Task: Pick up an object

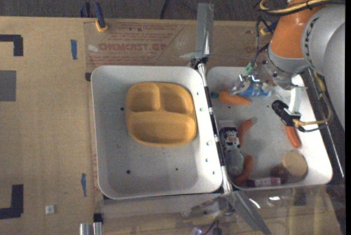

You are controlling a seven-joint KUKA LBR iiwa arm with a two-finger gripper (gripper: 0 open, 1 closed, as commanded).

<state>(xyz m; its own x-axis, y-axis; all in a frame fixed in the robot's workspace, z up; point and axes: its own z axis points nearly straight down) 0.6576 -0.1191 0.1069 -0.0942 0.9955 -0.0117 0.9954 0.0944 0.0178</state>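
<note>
Where the grey arm point(329, 36) reaches in from the right, its gripper point(251, 85) sits low over the far left part of the right bin point(324, 172). Whether it is open or closed cannot be told from this angle. A carrot point(236, 100) lies just beside the gripper on its near side, green end toward the bin's left wall; whether they touch is unclear. Nearer lie an orange stick point(245, 127), a black-and-white toy point(230, 138) and, toward the near right corner, a tan disc point(295, 163). The left bin point(109, 173) holds a yellow plate point(160, 114).
</note>
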